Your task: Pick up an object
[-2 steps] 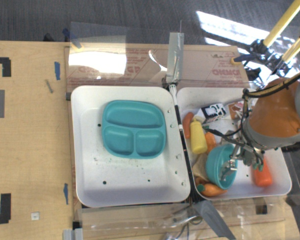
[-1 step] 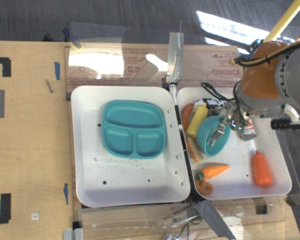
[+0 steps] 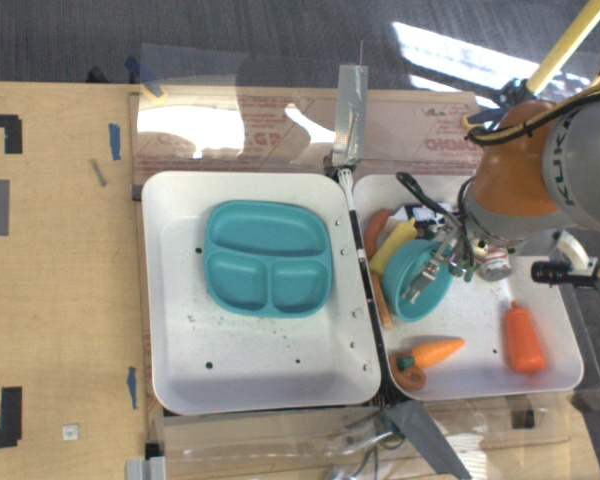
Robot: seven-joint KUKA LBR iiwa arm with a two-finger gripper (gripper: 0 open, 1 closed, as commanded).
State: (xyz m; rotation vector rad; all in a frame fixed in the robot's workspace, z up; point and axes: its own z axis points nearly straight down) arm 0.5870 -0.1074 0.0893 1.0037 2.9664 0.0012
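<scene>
In the right bin [image 3: 485, 373], a teal bowl [image 3: 410, 300] lies tilted near the left wall. My gripper [image 3: 427, 273] hangs directly over the bowl's upper part and hides some of it; the grey arm with its orange band [image 3: 510, 173] reaches in from the right. A yellow piece [image 3: 393, 246] and an orange-red piece [image 3: 377, 226] lie just behind the bowl. A toy carrot [image 3: 435, 351] rests in front of it. An orange bottle-shaped toy [image 3: 524, 340] lies at the bin's right side.
The left bin [image 3: 170, 298] holds a teal divided plate [image 3: 268, 258] in its middle. A metal divider [image 3: 365, 288] separates the two bins. Black cables [image 3: 420, 193] trail from the wrist over the right bin's back. Cardboard bench surface [image 3: 55, 268] extends left.
</scene>
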